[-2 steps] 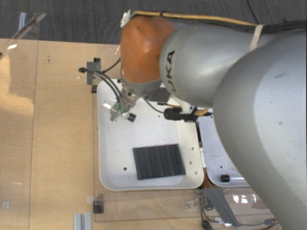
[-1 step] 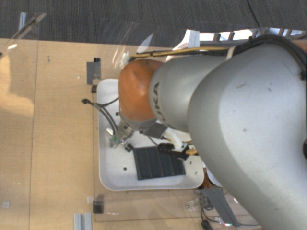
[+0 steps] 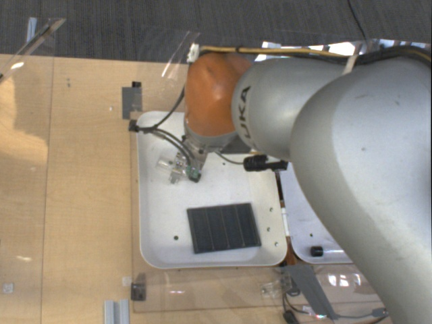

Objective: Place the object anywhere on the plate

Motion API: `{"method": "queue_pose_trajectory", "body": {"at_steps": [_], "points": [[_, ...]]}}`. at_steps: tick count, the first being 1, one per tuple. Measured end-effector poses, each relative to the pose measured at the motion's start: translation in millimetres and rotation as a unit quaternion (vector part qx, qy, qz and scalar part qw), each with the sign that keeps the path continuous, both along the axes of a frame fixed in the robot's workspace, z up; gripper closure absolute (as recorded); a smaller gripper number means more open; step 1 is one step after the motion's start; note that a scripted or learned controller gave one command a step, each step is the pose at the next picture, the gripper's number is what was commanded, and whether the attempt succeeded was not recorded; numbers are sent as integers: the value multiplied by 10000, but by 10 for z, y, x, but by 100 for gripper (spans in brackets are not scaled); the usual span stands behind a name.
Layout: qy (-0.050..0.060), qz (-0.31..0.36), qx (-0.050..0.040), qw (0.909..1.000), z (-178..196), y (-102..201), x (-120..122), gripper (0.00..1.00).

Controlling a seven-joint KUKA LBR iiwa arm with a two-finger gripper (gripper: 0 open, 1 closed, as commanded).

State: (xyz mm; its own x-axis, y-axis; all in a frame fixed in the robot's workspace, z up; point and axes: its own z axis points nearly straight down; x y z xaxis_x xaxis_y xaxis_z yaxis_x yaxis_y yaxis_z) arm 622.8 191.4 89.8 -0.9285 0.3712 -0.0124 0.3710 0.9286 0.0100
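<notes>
Can't tell if gripper point(image 3: 181, 169) holds anything or how it's set, so w/ dark plate point(image 3: 223, 227) well apart, it may reach it empty.

Robotics lab, by the look: big grey KUKA arm point(image 3: 351, 154) w/ orange band over a wood bench point(image 3: 67, 181), white bins point(image 3: 152, 248), clear plastic guards, cables point(image 3: 169, 137), grey carpet point(image 3: 169, 5) beyond. No household or shop stuff.
</notes>
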Motion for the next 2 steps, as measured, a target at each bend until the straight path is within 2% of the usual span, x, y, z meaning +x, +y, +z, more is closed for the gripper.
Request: {"method": "queue_pose_trajectory", "body": {"at_steps": [1, 2], "points": [[22, 302, 2, 9995, 1291, 458, -160, 100], [31, -1613, 17, 9869, 2013, 442, 357, 100]]}}
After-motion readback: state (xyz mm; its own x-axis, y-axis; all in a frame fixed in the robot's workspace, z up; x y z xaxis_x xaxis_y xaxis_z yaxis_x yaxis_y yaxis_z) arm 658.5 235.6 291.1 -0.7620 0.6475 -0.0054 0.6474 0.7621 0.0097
